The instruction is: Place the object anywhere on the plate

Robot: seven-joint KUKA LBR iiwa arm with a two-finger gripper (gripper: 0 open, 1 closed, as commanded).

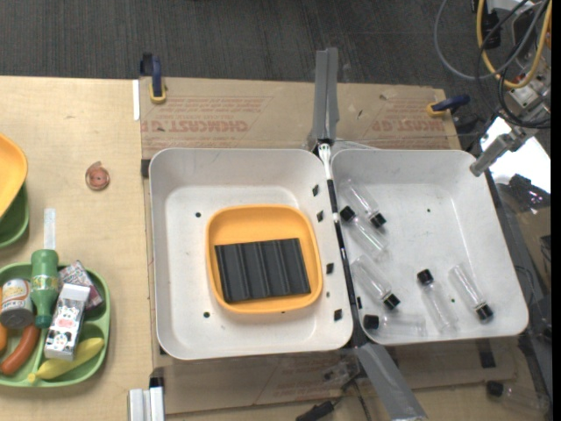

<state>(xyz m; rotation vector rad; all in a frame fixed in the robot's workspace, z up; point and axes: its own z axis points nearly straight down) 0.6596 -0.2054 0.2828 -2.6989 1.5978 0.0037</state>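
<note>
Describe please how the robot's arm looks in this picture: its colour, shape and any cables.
A slim grey bar of the arm shows by the far corner of the right bin, with a bright white part behind it. It is too small to tell any markings. Yellow and black cables loop above it; whether they belong to the arm, I cannot tell.

Orange plate [263, 222] in left bin; black ribbed slab [262, 268] lies flat on it.

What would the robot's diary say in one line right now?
plate: orange, in left bin | on plate: dark ribbed block | right bin: clear vials with black caps
</note>
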